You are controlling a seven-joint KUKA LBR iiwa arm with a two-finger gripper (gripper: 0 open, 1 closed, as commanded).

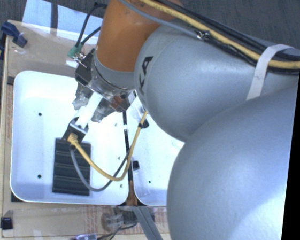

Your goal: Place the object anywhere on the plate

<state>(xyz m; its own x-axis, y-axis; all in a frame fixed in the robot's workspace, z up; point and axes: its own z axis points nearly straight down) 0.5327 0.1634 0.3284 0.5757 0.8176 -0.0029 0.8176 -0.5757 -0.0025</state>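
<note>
My gripper hangs over the middle of the left white bin, below the orange wrist band. A dark ribbed rectangular slab lies flat on the bin floor toward the front. Its far end sits just below the gripper's tip. A short white and black piece runs from the gripper down to that end; whether it belongs to the gripper or is a separate thing cannot be told. The arm's large grey body hides most of the right side.
A sliver of the right bin shows beside the arm. A yellow cable and a grey one loop from the wrist across the slab. A blue clamp sits at the bench's far left corner.
</note>
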